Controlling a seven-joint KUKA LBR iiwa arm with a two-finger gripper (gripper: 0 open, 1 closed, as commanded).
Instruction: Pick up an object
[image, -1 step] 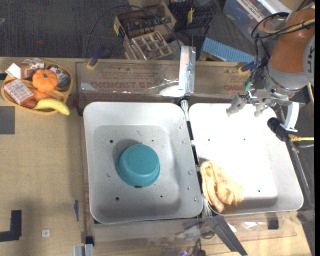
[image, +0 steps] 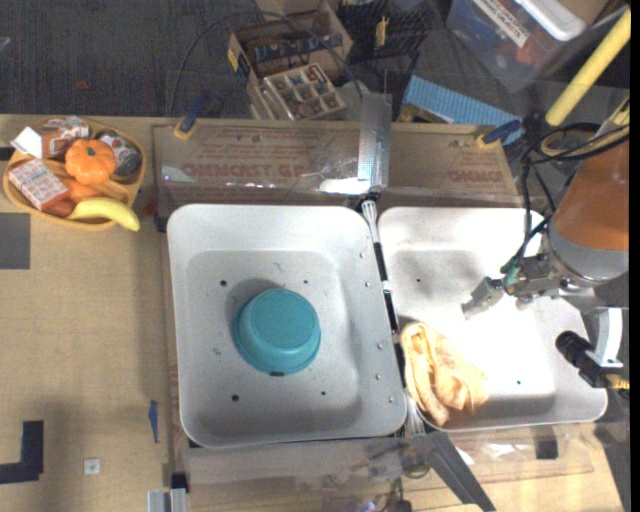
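A teal bowl (image: 278, 330) lies upside down in the middle of the left bin (image: 200, 232). A crumpled yellow-orange cloth (image: 442, 375) lies in the near left corner of the right bin (image: 440, 238), against the divider. My gripper (image: 478, 298) hangs over the middle of the right bin, pointing left and down. It is above and to the right of the cloth, apart from it. The grey arm with its orange band (image: 598, 205) comes in from the right edge.
A basket of toy fruit and small boxes (image: 72, 172) sits on the bench at the far left. A cardboard wall (image: 265, 165) stands behind both bins. Boxes and cables clutter the floor beyond it.
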